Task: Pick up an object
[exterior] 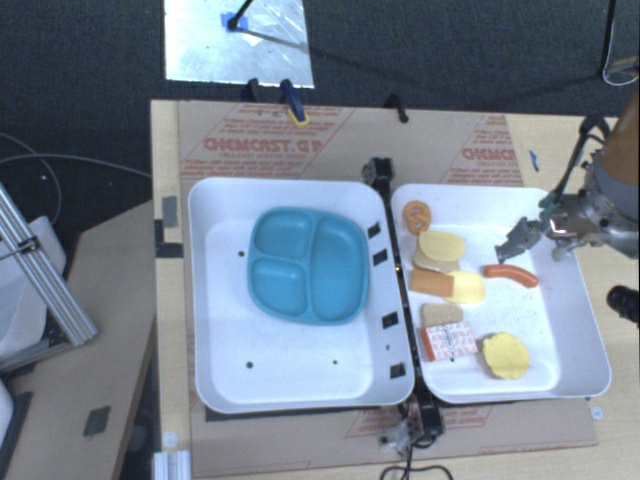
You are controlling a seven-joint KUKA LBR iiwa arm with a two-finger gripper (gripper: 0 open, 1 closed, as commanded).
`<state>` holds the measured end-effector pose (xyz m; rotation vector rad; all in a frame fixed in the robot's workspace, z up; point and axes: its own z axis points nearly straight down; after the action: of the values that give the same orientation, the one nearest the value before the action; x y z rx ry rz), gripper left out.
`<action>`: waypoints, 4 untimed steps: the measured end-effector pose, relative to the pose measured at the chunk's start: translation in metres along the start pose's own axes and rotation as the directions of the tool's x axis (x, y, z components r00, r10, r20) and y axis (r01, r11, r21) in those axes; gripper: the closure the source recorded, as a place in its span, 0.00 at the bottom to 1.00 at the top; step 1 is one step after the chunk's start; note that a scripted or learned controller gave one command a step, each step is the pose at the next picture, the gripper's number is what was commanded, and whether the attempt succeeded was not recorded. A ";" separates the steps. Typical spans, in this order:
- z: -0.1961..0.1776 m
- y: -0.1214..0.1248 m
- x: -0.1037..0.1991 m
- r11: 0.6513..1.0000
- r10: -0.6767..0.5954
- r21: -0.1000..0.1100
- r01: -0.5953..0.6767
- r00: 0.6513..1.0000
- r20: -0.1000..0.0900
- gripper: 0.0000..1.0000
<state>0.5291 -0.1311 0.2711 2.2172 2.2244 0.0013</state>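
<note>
Risk first: likely to close on air or clip only one end of the long orange-red toy sausage [512, 274], since that piece lies flat on the floor of the shallow white right-hand bin [585, 343] and looks smooth, rounded and low. A slanted descent could roll it aside or push it toward the pale yellow cheese-like block [466, 287] just left of the sausage. Could also catch the bin's right wall on the way down.

Two-finger gripper [527, 234] hovering just above and slightly right of the sausage, dark fingers seemingly a little apart, though too small and blurred to judge. Nothing visible between them; no contact with the sausage evident.

Further left of the sausage: a round brown pretzel-like piece [417, 213]. Well left of the sausage, in the other bin: a blue divided plastic plate [306, 265].
</note>
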 end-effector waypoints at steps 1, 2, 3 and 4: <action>0.006 -0.044 0.066 1.000 -0.005 0.002 0.005 1.000 -0.002 0.00; -0.005 -0.041 0.063 1.000 -0.002 -0.004 0.002 1.000 0.000 1.00; 0.049 -0.042 0.111 1.000 -0.005 0.003 0.005 1.000 -0.002 1.00; 0.089 -0.043 0.178 1.000 -0.008 0.005 0.008 1.000 -0.003 1.00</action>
<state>0.4857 0.0467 0.1818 2.2128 2.2369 -0.0011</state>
